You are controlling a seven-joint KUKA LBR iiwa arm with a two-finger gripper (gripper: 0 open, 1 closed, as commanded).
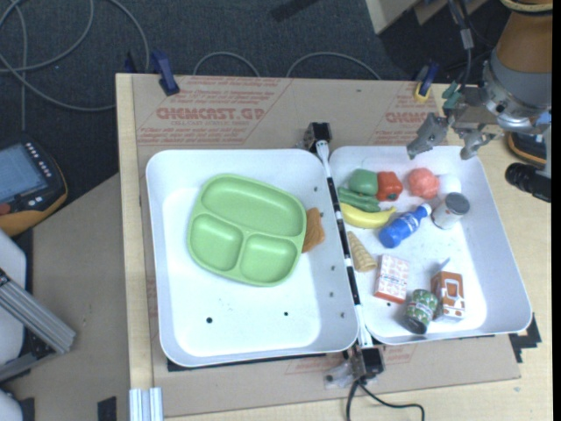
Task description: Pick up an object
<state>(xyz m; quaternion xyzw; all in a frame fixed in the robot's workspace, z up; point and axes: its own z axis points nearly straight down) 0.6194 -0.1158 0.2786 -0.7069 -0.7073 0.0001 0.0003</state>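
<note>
My gripper (449, 140) hangs open above the far edge of the right bin (504, 261), its two grey fingers spread with nothing between them. Just below it lie a pink ball (423, 182), a red and green pepper (374, 183) and a banana (366, 216). Further down the bin are a blue bottle (404, 226), a grey can (451, 209), an ice-cream cone (360, 251), a red-and-white packet (392, 278), an orange carton (450, 292) and a green jar (420, 310).
The left bin (175, 323) holds a green divided plate (246, 229) with a brown piece (314, 229) at its right rim. A black divider strip (340, 235) runs between the bins. Blue clamps (163, 70) sit at the board's far edge.
</note>
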